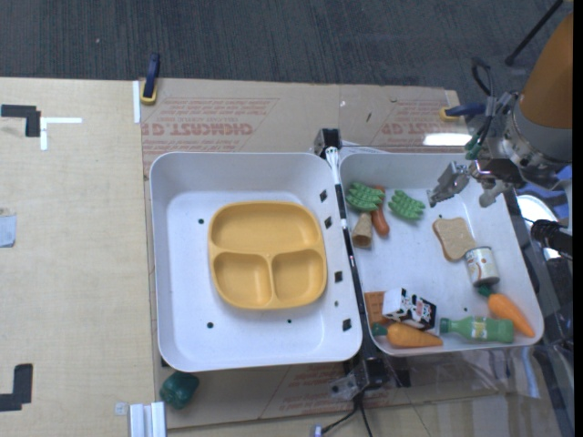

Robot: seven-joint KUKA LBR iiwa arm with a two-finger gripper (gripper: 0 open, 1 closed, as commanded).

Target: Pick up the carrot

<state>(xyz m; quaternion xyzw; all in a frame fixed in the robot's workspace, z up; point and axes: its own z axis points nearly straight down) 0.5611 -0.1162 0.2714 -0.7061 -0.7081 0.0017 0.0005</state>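
Cardboard (209,116) lines the bench beneath both bins; dark carpet (273,16) beyond.

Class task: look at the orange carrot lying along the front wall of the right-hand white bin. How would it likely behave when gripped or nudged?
The orange toy carrot looks like moulded plastic, so probably stiff and light. Its rounded, tapered body may roll or slip sideways if pinched off-centre. It lies close to the green bottle and the bin's front wall, so a nudge would likely jam it rather than free it.

Bright, even overhead light. Soft, faint shadows inside the white bins (164,271). A glare patch shines on the counter (453,138) at upper right. Slightly soft focus throughout.
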